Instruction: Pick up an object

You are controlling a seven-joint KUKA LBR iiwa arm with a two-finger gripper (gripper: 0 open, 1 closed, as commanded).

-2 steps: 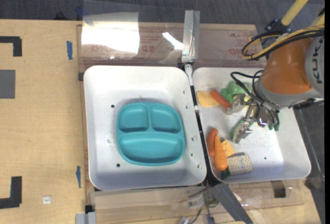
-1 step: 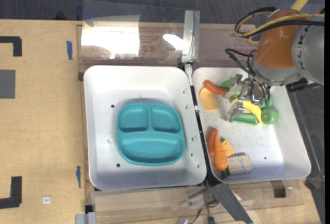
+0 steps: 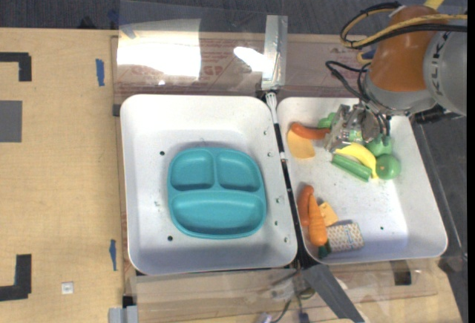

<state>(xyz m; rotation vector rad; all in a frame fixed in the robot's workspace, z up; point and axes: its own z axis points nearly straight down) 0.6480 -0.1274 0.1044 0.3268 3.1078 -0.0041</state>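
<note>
Carrots (image 3: 313,216) lie at the right bin's (image 3: 415,229) near edge beside the teal tray's (image 3: 217,191) left bin, as the gripper (image 3: 349,132) reaches down over a banana (image 3: 356,156); grip unclear, seemingly mid-reach; a clean closure and lift come next.

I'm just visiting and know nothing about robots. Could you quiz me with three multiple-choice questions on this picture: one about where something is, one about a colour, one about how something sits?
1. Where is the divided plate?
A. left bin
B. right bin
C. on the cardboard

2. What colour is that plate?
A. red
B. teal
C. yellow

3. Where is the hand?
A. over the left bin
B. over the toy food in the right bin
C. off the bench

Answers:
1 A, it lies alone in the left bin.
2 B, it is teal throughout.
3 B, it sits by the banana in the right bin.
</note>
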